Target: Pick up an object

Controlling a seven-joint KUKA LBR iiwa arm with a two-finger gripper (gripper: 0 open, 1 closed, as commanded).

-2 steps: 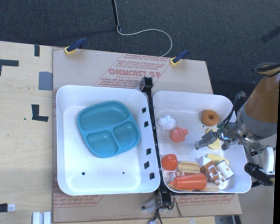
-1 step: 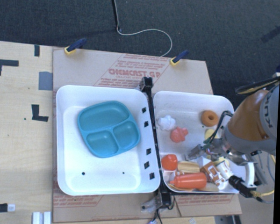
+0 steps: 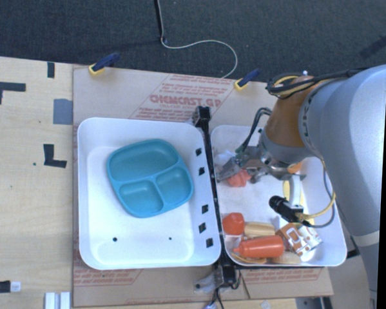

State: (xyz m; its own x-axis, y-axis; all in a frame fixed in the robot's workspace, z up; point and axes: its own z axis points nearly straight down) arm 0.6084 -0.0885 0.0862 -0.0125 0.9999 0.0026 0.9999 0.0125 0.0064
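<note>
The grey arm with its orange band (image 3: 286, 120) reaches in from the right over the right bin (image 3: 326, 254), and its hand (image 3: 234, 167) sits low at that bin's upper left, close to the divider between the bins, right beside a small red-orange object (image 3: 238, 179); whether the hand is spread or pinching that object cannot be told from this slant. Toward the bin's near edge lie a small red block (image 3: 232, 222), a toy hot dog (image 3: 260, 247) and an orange-and-white toy (image 3: 299, 239), clustered together and apart from the hand. The left bin (image 3: 88, 242) carries a blue divided plate (image 3: 150, 177).
</note>
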